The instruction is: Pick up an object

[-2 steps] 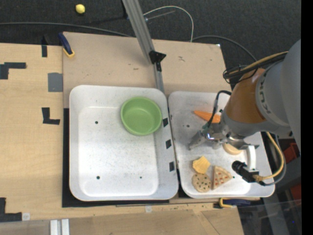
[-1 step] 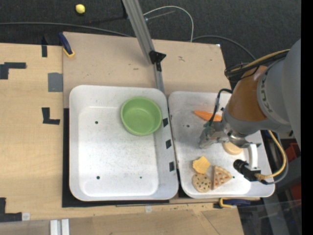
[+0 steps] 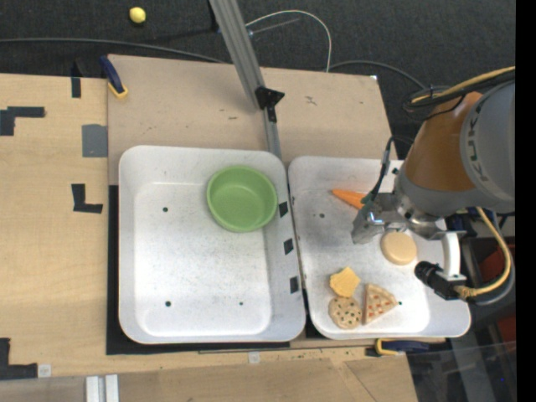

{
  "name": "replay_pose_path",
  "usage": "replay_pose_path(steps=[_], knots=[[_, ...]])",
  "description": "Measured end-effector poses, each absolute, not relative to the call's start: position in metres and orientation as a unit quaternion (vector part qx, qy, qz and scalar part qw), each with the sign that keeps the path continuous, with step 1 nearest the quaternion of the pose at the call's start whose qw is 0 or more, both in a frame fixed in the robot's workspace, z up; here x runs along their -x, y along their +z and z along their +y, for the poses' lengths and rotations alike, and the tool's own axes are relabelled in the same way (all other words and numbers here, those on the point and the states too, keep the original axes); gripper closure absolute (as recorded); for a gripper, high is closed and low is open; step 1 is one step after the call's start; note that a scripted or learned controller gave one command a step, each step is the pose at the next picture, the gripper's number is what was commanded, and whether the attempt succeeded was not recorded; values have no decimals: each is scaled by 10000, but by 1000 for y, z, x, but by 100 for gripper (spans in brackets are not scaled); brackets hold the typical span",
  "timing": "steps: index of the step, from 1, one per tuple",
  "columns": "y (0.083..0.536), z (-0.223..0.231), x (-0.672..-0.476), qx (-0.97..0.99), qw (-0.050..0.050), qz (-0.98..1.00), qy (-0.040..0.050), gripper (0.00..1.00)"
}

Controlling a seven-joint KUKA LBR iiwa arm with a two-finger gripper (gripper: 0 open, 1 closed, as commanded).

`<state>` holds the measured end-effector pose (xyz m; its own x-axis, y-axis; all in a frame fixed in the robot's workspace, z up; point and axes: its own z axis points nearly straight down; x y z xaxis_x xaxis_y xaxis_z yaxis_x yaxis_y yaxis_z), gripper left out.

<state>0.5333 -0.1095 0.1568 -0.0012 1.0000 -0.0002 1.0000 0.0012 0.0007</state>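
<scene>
The right bin (image 3: 322, 249) holds an orange carrot-shaped piece (image 3: 348, 197) near its back, a round tan disc (image 3: 399, 249), a yellow chunk (image 3: 343, 282), a brown cookie (image 3: 344, 311) and a pizza-like wedge (image 3: 378, 302). My gripper (image 3: 366, 224) hangs low in this bin, just in front of the carrot piece and left of the tan disc. I see nothing between its fingers. The arm's grey and orange wrist (image 3: 444, 157) covers the bin's back right part.
A green bowl (image 3: 241, 198) sits at the back right of the left bin (image 3: 167, 291). A grey pole (image 3: 243, 48) slants down to the divider between the bins. Cables (image 3: 481, 283) hang by the right bin's right edge.
</scene>
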Motion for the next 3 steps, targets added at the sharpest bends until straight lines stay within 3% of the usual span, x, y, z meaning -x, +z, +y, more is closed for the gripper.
replay_pose_path(steps=[1, 2, 3], knots=[[217, -116, -532, -7067, 18, 7075, 10, 100], [225, -116, -532, -7067, -1, 7075, 0, 100], [217, -71, -557, -7049, -11, 7093, 0, 100]])
